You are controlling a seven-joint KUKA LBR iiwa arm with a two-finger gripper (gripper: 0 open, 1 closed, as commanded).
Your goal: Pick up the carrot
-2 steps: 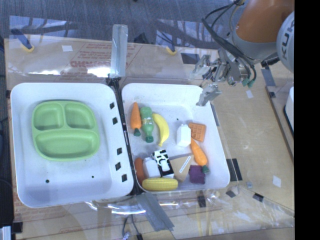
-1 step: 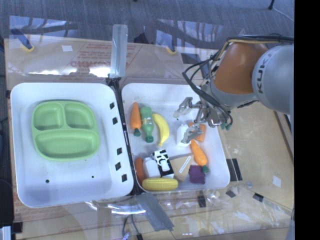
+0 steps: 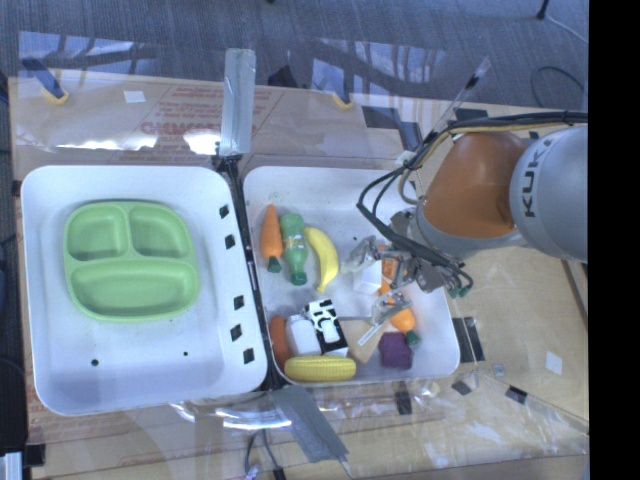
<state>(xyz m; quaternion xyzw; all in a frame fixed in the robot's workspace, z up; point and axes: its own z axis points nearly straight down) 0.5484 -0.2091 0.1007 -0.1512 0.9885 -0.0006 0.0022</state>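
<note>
Hovering the gripper (image 3: 392, 286) low by the right bin's (image 3: 300, 176) right edge, well apart from the carrot (image 3: 271, 236) lying along its left wall beside the green bottle (image 3: 294, 248). Failing to tell open from closed amid cables. Likely needing to cross leftward, avoiding the banana (image 3: 323, 256).

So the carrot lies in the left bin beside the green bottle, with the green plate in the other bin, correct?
Not quite. The camera view shows the carrot in the right bin, beside the green bottle. The green plate sits in the left bin.
</note>
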